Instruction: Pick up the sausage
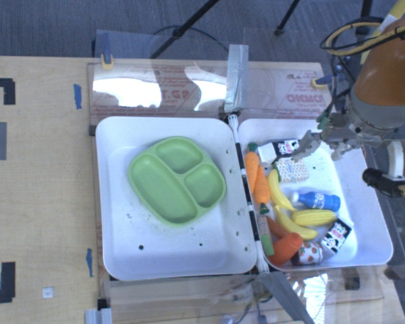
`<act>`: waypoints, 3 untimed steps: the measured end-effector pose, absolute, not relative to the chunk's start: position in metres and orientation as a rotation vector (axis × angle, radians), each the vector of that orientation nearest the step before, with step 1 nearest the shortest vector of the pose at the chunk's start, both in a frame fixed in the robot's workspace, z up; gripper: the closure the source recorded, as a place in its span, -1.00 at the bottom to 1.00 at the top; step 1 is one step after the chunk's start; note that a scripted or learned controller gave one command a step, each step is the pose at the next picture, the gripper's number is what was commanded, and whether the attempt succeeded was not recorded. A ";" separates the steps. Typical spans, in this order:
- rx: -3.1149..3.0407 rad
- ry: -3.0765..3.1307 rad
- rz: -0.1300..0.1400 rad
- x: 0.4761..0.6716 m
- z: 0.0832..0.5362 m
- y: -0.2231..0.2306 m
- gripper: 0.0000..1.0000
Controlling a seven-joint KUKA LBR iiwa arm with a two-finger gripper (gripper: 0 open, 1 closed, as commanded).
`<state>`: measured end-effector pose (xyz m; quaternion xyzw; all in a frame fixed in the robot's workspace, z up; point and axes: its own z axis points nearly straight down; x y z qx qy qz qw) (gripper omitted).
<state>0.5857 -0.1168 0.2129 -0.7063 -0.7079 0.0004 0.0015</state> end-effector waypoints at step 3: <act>-1.762 -2.604 -0.001 0.621 0.284 -0.124 -1.00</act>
